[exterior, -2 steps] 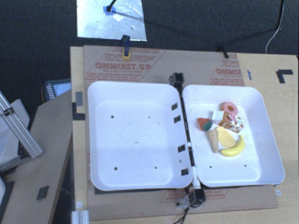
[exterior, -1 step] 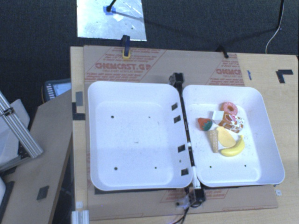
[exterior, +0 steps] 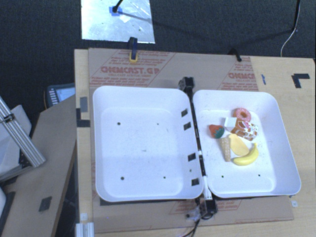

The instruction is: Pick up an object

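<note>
The right bin holds a small cluster of toy food. A pink donut lies at the top of the cluster. Below it sits a frosted pastry with sprinkles. A red and green piece lies to the left, beside a small white block. A tan cone points downward next to a pale yellow wedge. A yellow banana curves along the cluster's lower edge.
The left bin sits beside the right one, joined by a black clipped divider. A shiny metal sheet lies behind the bench. A yellow clamp grips the board's far edge. A metal rail slants at the left.
</note>
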`<control>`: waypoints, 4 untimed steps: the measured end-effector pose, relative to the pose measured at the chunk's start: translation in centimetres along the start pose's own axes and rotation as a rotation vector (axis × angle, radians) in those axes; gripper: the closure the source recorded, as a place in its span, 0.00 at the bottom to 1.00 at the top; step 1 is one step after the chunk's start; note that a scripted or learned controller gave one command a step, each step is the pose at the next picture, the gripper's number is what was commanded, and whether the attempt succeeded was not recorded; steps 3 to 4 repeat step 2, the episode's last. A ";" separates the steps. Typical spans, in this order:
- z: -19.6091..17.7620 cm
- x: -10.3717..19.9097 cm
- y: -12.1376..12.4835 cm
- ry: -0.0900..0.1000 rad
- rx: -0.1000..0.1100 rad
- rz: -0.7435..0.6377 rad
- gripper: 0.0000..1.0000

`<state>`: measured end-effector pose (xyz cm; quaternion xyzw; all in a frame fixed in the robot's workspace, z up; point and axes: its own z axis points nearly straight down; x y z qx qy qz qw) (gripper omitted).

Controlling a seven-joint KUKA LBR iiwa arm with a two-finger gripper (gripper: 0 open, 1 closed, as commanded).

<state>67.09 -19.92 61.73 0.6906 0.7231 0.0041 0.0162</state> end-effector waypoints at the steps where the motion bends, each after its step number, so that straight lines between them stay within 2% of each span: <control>1: -1.2 0.1 0.1 -0.003 -0.006 -0.006 1.00; 2: -1.2 0.1 0.1 -0.002 -0.004 -0.007 0.00; 4: -1.2 0.1 0.1 -0.002 -0.004 -0.007 0.00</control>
